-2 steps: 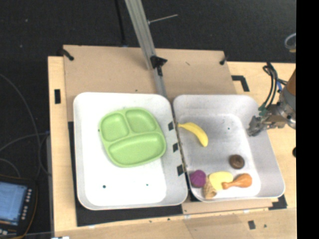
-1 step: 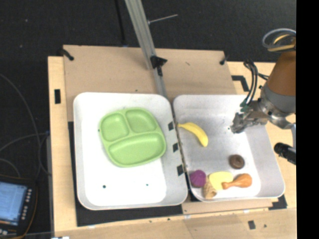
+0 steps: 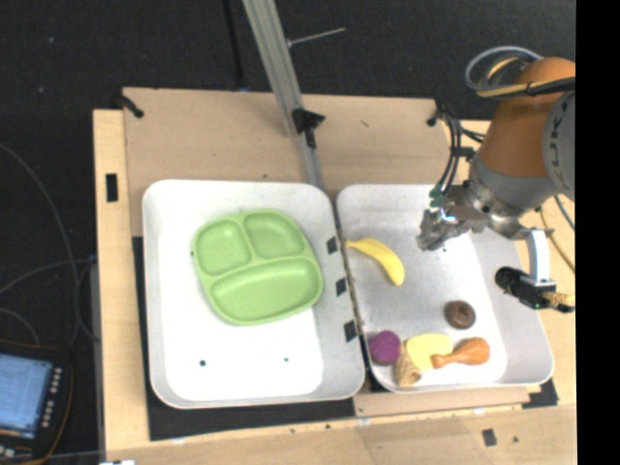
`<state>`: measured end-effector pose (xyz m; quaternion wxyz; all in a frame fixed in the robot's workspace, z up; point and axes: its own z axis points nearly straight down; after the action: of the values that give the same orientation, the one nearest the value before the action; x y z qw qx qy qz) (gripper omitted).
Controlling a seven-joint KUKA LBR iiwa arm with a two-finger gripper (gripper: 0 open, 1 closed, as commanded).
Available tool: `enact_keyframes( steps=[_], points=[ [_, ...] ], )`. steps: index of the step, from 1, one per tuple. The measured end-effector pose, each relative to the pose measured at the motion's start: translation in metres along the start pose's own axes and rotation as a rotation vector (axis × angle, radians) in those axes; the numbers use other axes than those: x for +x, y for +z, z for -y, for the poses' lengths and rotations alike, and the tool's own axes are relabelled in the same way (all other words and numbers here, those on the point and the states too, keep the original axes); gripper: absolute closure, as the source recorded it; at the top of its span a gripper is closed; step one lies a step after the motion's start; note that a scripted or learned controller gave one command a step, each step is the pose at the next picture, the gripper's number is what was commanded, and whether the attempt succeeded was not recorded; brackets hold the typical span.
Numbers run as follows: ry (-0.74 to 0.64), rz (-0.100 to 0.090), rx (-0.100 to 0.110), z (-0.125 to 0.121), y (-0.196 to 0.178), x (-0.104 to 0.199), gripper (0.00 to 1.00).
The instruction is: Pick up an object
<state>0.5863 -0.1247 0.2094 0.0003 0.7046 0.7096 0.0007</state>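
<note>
Over the right bin (image 3: 504, 371) the end effector (image 3: 438, 229) hangs near the upper middle, nothing between its tips; can't tell whether they're apart or together.

No target committed yet, I'd say. Nearest pick is the banana (image 3: 380, 259), just left and below. It lies diagonal and apart from everything else: align across its short axis, come straight down on the middle.

Avoid the front cluster unless needed: purple ball (image 3: 385, 346), yellow piece (image 3: 426, 347) and orange drumstick-shaped toy (image 3: 463, 355) sit touching or nearly so, crowded against the wall. Brown round piece (image 3: 460, 313) lies alone, but small.

Left bin (image 3: 174, 376) holds a green divided tray (image 3: 258, 266), its compartments bare.
</note>
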Motion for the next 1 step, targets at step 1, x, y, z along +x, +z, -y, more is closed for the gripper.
enact_keyframes(
  steps=[1],
  points=[
    [-0.001,-0.001,-0.002,-0.0292,-0.0116,0.0475,1.00]
  ],
)
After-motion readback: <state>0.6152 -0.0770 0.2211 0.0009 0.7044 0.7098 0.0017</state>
